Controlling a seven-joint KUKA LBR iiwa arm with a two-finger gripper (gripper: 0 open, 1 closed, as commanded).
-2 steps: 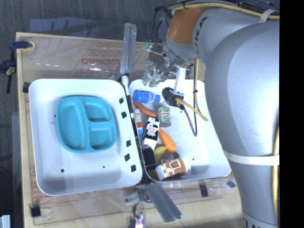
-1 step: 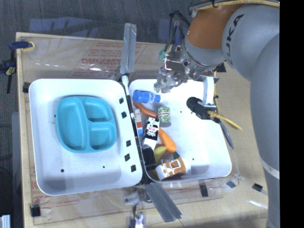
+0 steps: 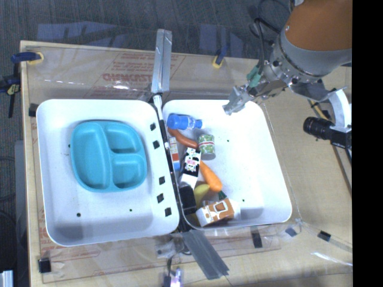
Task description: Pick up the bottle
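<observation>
On the tabletop (image 3: 90,61) the left bin (image 3: 54,208) holds one thing, a blue divided tray (image 3: 109,155) lying flat near its middle, well clear of the walls; it looks like a set-down place for sorted goods, though that is a guess. Across the divider, the right bin (image 3: 263,178) has its contents crowded against its left wall in a rough line from far to near, probably because they were pushed or dropped there, which leaves the rest of that bin's floor bare. At the far end of the line lies the bottle (image 3: 182,122), blue, on its side, with its cap toward the right. Just below it a sausage (image 3: 184,139) runs slantwise, touching or nearly touching it, and a small can (image 3: 206,145) stands just beside that. Further down come a black-and-white carton (image 3: 191,161), a carrot (image 3: 210,176), something yellow-green (image 3: 201,190) and an orange-and-white box (image 3: 216,212) at the near wall. Being at the end of the row, the bottle is open from above and from the right, so a grasp from that side should meet little clutter. The arm (image 3: 317,23) reaches in from the right and slants down toward the bin's far edge. Its pincer (image 3: 232,106) hangs over that rim, right of the bottle and apart from it, holding nothing; whether it stands wide or narrow I cannot tell.
</observation>
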